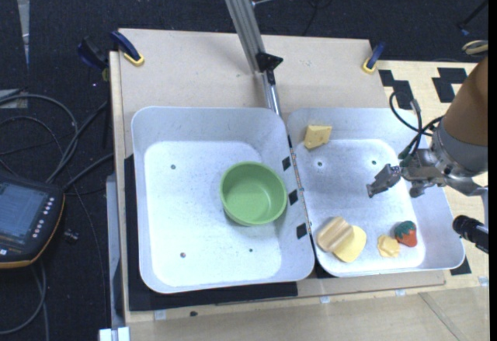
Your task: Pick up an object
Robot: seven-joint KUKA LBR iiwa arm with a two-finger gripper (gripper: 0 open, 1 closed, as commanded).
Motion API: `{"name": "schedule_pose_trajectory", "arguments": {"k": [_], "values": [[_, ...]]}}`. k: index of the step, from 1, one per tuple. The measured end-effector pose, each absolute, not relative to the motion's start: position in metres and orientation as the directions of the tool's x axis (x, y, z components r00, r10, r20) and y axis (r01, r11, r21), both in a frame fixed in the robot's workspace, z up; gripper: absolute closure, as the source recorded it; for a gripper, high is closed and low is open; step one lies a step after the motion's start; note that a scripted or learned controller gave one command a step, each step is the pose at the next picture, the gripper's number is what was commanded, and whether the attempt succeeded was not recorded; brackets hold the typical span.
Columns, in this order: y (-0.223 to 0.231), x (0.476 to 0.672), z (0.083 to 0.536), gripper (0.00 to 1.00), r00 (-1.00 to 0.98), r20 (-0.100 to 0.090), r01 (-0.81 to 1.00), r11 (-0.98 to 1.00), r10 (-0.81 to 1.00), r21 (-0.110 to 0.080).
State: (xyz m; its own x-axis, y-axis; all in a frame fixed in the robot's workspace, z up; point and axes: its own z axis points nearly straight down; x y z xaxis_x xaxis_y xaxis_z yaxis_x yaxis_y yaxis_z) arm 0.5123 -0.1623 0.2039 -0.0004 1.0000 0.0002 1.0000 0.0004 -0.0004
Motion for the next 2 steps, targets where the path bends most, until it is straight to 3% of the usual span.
{"name": "schedule_pose_trajectory", "arguments": {"k": [2], "values": [[-0.158, 0.515, 0.094, 0.00, 0.000, 0.000, 1.000, 0.000, 1.000, -0.002]]}}
